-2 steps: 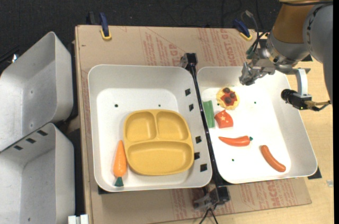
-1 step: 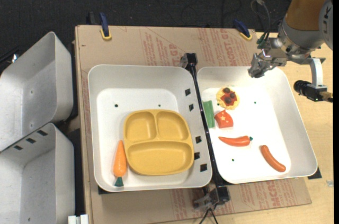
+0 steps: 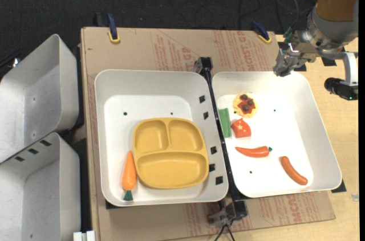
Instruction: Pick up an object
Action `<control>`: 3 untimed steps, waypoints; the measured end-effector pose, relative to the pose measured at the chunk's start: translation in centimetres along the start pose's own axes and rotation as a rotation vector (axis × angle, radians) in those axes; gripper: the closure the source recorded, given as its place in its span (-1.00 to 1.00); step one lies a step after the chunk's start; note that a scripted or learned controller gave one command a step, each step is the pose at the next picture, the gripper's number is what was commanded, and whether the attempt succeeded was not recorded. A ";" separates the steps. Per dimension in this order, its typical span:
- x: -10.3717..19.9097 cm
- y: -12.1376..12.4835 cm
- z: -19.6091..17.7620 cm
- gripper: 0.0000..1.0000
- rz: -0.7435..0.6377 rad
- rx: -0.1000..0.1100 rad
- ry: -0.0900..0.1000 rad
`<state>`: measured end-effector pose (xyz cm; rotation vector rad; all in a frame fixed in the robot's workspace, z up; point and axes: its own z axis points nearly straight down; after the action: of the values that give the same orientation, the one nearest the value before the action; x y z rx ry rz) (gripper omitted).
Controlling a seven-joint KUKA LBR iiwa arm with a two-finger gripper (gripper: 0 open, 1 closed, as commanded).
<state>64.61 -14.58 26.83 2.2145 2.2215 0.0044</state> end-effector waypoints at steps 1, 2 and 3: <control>5.9 -0.7 1.4 1.00 -0.004 0.007 0.002; 10.5 -1.3 2.4 1.00 -0.004 0.008 0.003; 15.9 -1.3 1.7 1.00 -0.005 0.005 0.003</control>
<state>63.28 1.32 25.06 2.2124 2.2314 0.0017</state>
